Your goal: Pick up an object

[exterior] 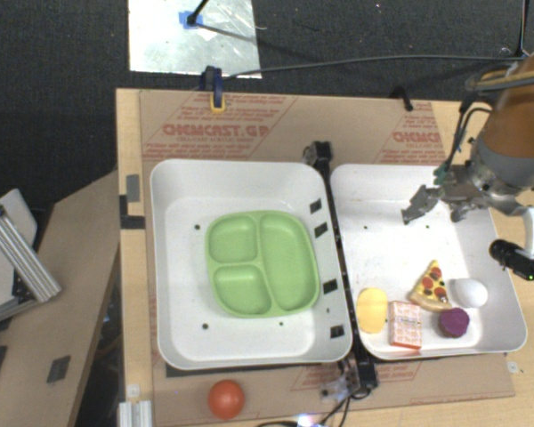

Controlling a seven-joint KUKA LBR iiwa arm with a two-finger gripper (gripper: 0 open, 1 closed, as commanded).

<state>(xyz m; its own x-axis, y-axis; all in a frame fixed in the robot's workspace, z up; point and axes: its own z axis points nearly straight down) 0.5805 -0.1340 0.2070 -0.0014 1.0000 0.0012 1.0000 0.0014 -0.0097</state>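
Camera view looks down on two shallow white bins set side by side on a brown bench. Left bin [173,238] carries a green divided tray [262,263], lying flat near its middle, with bare white floor around it on every side. Right bin [383,238] holds a cluster of small things along its near edge: a yellow piece [371,310] by the near-left corner, a red-and-white packet [405,324] just beside it, a toy pizza slice [430,286] a little farther back, a white egg-shaped object [468,292] to the slice's right, and a purple ball [454,322] close to the near rim. These lie tightly together, some touching or nearly so.

The gripper [424,205] hangs over the far half of the right bin, well apart from that cluster, its dark fingers pointing toward the bin's middle with nothing visible between them; how wide they stand cannot be told from this angle. The grey arm [516,132] with its orange band enters over the bin's right rim.

Open white floor lies under and left of the gripper, between it and the divider where the bins meet. An orange ball [226,398] sits on the bench outside the left bin's near rim. A blue clamp [213,84] grips the far bench edge.
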